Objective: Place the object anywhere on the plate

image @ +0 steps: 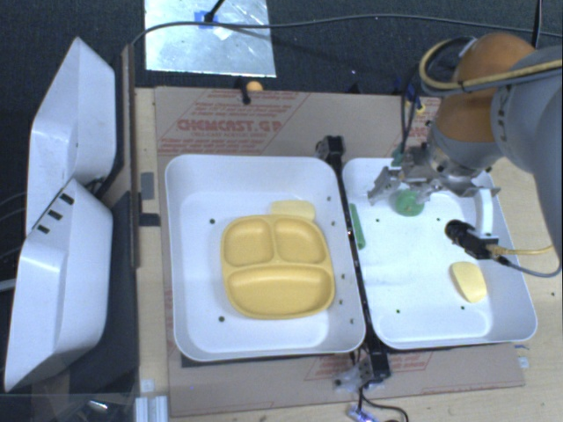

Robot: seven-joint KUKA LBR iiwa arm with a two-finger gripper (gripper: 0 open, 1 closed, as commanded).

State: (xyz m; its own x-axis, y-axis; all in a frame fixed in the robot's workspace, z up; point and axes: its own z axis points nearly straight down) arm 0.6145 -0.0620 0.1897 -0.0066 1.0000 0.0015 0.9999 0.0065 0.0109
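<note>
Arm (pixel 493 86) comes in from right, wrist bent down over far end of right bin (pixel 519 319). Gripper (pixel 407 192) low, right at green round object (pixel 408 203); cannot tell how claw stands. Yellow plate (pixel 277 266) well left of green object, in left bin (pixel 198 323). Pale yellow piece (pixel 469 281) on right bin floor, nearer camera than green object. Another pale piece (pixel 293 209) touching plate's far rim.

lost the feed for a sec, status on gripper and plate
Gripper low in right bin, over green object. Plate in left bin, bare. Yellow piece lies apart.
</note>
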